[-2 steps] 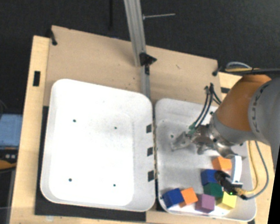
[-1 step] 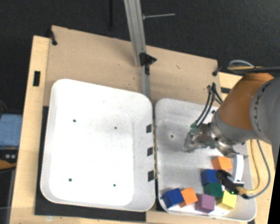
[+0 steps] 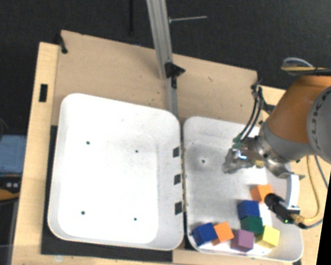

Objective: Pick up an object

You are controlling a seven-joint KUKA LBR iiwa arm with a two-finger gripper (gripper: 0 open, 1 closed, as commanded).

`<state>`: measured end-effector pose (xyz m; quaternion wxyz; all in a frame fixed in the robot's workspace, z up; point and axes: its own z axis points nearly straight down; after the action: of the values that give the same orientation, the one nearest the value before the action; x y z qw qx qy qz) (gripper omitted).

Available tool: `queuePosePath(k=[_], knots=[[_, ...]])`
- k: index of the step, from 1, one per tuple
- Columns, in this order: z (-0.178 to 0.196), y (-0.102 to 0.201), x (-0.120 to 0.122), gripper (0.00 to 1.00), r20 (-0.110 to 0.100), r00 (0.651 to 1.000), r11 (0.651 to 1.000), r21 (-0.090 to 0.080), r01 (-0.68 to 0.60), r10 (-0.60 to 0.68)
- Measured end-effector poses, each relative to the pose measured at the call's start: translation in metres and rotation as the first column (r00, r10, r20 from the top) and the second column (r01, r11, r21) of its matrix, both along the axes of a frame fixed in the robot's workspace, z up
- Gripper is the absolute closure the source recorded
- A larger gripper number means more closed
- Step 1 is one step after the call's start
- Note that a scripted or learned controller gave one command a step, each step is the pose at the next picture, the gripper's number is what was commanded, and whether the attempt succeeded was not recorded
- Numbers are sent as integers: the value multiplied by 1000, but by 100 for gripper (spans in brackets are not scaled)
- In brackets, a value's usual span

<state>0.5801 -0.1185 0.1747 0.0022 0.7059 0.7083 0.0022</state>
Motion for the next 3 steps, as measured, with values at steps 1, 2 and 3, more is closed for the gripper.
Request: queuePosePath(k=[1, 2, 3], knots=[[54, -1, 2, 100, 2, 1000, 1000, -1, 0, 0], [64, 45, -5, 100, -5, 1000, 1000, 2, -4, 4], [60, 86, -22, 100, -6, 1000, 1000, 1, -2, 2]])
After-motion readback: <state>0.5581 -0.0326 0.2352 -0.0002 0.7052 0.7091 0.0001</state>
